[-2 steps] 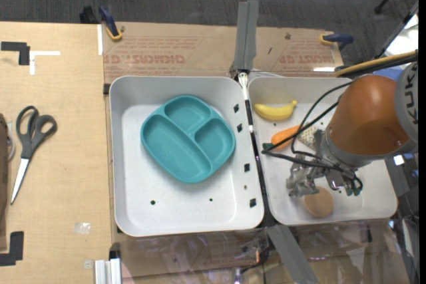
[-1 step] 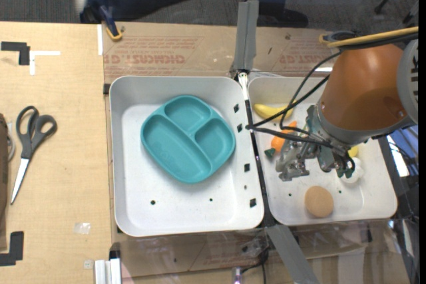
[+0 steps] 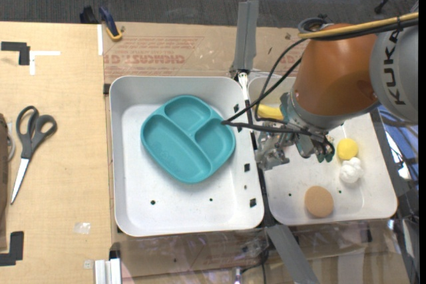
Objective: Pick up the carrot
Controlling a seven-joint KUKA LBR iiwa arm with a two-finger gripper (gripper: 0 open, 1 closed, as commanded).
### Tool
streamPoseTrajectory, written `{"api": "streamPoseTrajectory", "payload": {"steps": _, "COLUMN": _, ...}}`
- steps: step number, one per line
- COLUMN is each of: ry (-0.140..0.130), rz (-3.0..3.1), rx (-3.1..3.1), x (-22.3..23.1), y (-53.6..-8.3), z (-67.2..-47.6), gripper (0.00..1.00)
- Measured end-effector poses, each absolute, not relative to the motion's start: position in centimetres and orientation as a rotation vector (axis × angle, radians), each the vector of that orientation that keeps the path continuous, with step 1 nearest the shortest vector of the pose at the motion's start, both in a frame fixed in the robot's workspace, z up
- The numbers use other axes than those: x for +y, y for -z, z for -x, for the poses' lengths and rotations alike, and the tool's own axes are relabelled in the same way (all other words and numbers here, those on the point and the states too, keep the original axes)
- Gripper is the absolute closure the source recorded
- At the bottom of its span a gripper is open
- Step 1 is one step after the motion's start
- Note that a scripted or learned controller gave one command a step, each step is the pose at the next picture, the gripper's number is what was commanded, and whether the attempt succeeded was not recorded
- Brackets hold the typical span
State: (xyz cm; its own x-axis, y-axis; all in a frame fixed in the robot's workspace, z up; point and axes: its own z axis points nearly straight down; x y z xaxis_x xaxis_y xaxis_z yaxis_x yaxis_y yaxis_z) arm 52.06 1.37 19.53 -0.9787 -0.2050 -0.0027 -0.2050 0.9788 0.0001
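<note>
gripper (image 3: 279, 149) low over right bin (image 3: 293, 206), whether spread or pinching anything cannot be told, teal plate (image 3: 190, 140) in left bin (image 3: 133, 196)

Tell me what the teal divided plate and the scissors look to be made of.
Teal divided plate: likely moulded plastic or silicone, with uniform colour, a matte surface and rounded compartment ridges. Scissors: pale blades that look like metal, and dark loop handles that are probably plastic.
</note>
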Motion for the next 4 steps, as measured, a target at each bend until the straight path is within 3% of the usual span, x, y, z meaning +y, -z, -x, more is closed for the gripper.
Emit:
{"api": "streamPoseTrajectory", "payload": {"steps": 2, "ry": 0.001, "rz": -0.222, "rx": 3.134, "x": 15.0, "y": -17.5, "z": -50.0, "gripper": 1.0}}
{"api": "streamPoseTrajectory", "payload": {"steps": 3, "ry": 0.001, "rz": -0.423, "rx": 3.114, "x": 15.0, "y": -15.5, "z": -47.8, "gripper": 1.0}}
{"api": "streamPoseTrajectory", "payload": {"steps": 4, "ry": 0.002, "rz": -0.421, "rx": 3.112, "x": 15.0, "y": -16.4, "z": -47.9, "gripper": 1.0}}
